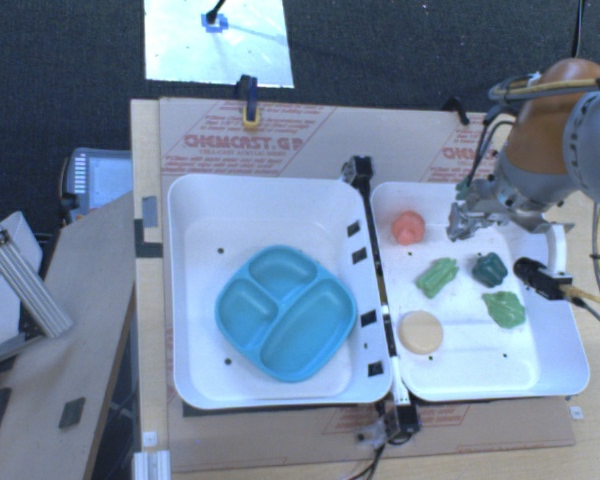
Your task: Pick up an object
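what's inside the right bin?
Right bin holds an orange-pink ball, light green piece, dark green piece, another green piece, tan disc. Gripper covers part of the floor.

arm (pixel 590 143): grey casing, rounded | band (pixel 550 118): orange, domed | gripper (pixel 463 223): grey metal | cables (pixel 540 83): black and yellow, looped over the band

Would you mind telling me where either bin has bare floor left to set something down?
Left bin: bare floor along the far wall and near corners, around the blue plate. Right bin: a bare strip near the front wall, below the tan disc. Its middle is crowded: orange ball, three green pieces, and the pincer.
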### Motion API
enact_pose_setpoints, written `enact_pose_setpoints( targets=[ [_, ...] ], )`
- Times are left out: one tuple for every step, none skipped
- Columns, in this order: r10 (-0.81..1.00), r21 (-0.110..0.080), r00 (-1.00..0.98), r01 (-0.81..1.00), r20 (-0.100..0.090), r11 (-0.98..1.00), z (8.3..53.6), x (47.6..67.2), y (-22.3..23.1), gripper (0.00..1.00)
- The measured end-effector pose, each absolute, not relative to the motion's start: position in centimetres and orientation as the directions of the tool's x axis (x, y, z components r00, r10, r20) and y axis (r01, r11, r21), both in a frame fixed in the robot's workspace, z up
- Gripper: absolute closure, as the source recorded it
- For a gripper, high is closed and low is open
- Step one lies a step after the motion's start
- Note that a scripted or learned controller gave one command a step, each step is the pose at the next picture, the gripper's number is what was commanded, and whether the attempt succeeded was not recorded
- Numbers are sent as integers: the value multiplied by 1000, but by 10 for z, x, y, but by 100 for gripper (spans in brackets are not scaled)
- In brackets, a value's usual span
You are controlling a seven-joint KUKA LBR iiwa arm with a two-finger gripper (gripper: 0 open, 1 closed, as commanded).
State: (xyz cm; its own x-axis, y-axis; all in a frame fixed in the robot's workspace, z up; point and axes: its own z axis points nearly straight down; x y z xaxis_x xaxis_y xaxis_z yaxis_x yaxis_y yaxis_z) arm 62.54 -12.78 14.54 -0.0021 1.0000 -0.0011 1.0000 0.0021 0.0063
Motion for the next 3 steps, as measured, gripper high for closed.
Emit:
enact_pose_setpoints(
  targets=[
    [1000,9,-5,1000,-2,5,208,635,-130,100],
    [1000,3,-6,1000,-1,6,211,635,-130,100],
    [1000,4,-10,1000,2,10,223,646,-77,100]
  ],
)
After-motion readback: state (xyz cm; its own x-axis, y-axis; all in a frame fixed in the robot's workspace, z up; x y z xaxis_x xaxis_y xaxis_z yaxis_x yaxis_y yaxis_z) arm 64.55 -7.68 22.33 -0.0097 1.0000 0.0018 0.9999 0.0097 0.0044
